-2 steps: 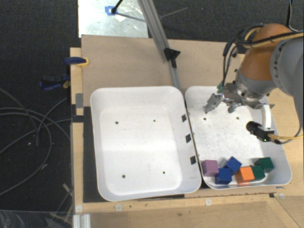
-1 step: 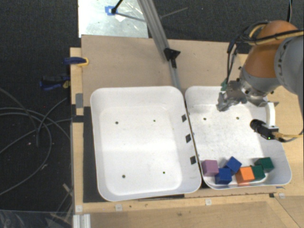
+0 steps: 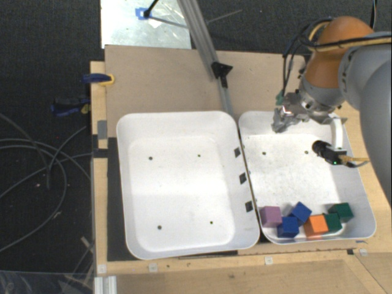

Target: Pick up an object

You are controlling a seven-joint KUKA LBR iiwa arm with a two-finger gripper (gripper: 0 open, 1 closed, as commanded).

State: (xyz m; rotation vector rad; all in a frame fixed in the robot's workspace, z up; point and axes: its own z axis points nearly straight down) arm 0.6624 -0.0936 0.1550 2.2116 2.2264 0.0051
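Six blocks sit clustered at the near edge of the right bin [image 3: 361, 216]: one purple [image 3: 271, 215], two blue [image 3: 300, 212], one orange [image 3: 316, 224], two green [image 3: 340, 211], well apart from the gripper [image 3: 283, 121] over the bin's far edge.

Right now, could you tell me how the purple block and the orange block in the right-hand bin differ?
The purple block is the leftmost of the cluster, with bare bin floor on its left; the orange block sits further right, hemmed in between a blue block and a green block. They differ in colour, and the orange one lies slightly nearer the bin's near rim. Both are small cubes of similar size, lying in the right bin, far from the gripper.
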